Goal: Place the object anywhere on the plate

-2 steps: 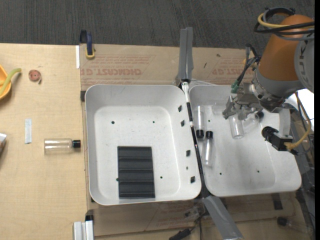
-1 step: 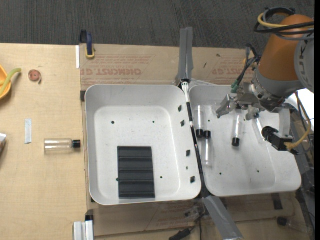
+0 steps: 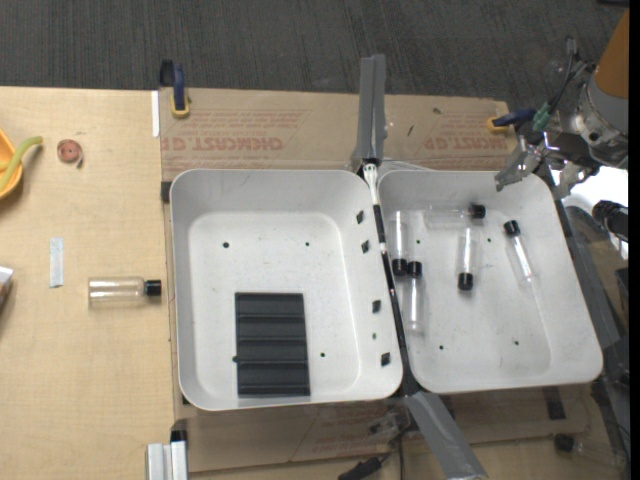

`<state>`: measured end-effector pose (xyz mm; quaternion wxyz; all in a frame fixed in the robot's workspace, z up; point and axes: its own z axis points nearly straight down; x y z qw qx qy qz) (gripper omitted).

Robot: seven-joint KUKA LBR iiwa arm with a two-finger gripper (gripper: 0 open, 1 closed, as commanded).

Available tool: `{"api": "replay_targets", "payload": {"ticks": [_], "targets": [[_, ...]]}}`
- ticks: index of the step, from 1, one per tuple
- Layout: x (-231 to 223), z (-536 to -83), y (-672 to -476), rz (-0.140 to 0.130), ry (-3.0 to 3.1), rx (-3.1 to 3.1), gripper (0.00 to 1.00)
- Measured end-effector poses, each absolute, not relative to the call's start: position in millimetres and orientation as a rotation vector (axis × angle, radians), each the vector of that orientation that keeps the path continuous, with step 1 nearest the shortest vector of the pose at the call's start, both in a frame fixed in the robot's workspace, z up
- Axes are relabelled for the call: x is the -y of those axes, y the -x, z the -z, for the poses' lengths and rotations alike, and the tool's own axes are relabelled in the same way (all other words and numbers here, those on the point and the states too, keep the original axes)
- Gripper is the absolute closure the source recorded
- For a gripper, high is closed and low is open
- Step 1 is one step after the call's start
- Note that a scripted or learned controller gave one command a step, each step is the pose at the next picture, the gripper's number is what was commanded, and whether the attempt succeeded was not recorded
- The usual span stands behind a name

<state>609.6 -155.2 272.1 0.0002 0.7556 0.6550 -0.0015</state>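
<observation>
several clear plastic tubes with black caps point(image 3: 465, 258) lying loose in the right shallow white bin point(image 3: 560, 363), apart from one another: one along the bin's left wall, another just below it, one upright-lying near the middle, one horizontal near the far wall, one slanted toward the right. dark ribbed rectangular plate point(image 3: 271, 344) flat on the floor of the left shallow white bin point(image 3: 200, 218), toward its near edge, well apart from the tubes. hand point(image 3: 535, 163) of the grey arm hovering over the far right corner of the right bin, above the tubes and touching none; cannot tell whether spread or pressed together. on the wooden surface point(image 3: 90, 388) left of the bins, a clear plastic bottle with a black cap point(image 3: 122, 289) on its side, a small pale strip point(image 3: 56, 263) beside it, a small reddish round disc point(image 3: 68, 151) farther back.
</observation>
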Motion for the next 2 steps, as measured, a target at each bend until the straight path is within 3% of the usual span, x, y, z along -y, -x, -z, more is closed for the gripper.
{"api": "replay_targets", "payload": {"ticks": [1,2], "targets": [[218.1,-409.2,-579.3,0.005,-2.364,-2.069,0.0],[133.3,-440.4,-620.9,0.006,-2.547,-1.839,0.0]]}}
